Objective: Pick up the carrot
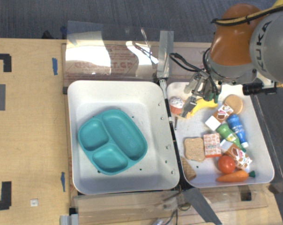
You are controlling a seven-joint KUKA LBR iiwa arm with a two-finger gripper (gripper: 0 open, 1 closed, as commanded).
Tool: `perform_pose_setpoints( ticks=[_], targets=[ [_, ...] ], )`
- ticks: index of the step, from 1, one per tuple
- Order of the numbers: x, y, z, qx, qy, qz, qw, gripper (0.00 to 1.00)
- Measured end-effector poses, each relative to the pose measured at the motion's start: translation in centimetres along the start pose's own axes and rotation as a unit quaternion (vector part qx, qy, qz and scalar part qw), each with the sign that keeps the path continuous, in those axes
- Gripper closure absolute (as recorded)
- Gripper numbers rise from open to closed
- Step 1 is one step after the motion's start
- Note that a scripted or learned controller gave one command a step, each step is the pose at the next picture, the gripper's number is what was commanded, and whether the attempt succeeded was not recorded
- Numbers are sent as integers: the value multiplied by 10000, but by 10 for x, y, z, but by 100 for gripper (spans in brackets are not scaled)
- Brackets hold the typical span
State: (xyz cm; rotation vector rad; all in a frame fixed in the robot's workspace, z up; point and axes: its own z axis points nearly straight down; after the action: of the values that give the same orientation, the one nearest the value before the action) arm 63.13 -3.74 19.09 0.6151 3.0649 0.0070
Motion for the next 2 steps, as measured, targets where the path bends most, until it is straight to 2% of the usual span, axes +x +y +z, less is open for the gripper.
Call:
perform_pose_setpoints(
  ticks=[1,2],
  targets=[
    [49,-56,5,49,68,1681,9857,0],
    [4,-12,6,39,39,2081,9781,0]
  ],
)
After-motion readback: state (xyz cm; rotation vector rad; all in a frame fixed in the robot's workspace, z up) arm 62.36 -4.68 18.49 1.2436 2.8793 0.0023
